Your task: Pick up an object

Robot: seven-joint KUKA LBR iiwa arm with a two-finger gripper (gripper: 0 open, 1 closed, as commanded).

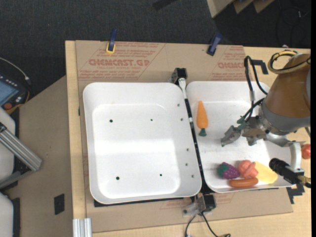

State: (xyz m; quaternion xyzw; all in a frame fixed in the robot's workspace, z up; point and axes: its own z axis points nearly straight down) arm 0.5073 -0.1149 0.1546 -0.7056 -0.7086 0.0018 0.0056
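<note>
Hovering over the right bin (217,95), the tool (231,137) sits right of the carrot (202,115); finger state cannot be determined.

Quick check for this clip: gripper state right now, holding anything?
Gripper: open, nothing between its fingers; it hangs over the right bin, to the right of the toy carrot and above the toy grapes in the picture.

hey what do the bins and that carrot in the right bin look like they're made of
Bins: probably thin moulded plastic, white and slightly glossy, with rounded corners and soft highlights. Carrot: likely toy plastic, with flat uniform orange and a smooth surface, though the material can't be confirmed.
</note>
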